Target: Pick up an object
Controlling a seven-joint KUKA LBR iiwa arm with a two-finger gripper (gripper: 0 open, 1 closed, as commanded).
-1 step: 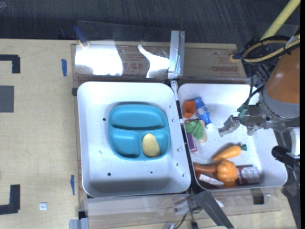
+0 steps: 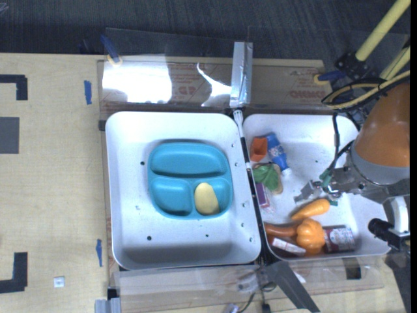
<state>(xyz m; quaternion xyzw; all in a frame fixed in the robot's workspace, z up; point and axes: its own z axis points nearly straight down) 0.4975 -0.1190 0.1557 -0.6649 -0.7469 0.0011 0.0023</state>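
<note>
arm's reaching in over the right bin, gripper hanging low near its middle, wrist angled left

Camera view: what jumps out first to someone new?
The blue divided tray in the left bin, with a yellow egg-shaped object in its lower right compartment. Next, the clutter along the right bin: an orange carrot-like piece, an orange pepper-like piece and a small bottle near the front wall. The gripper reaches in from the right, just above the carrot-like piece.
</note>
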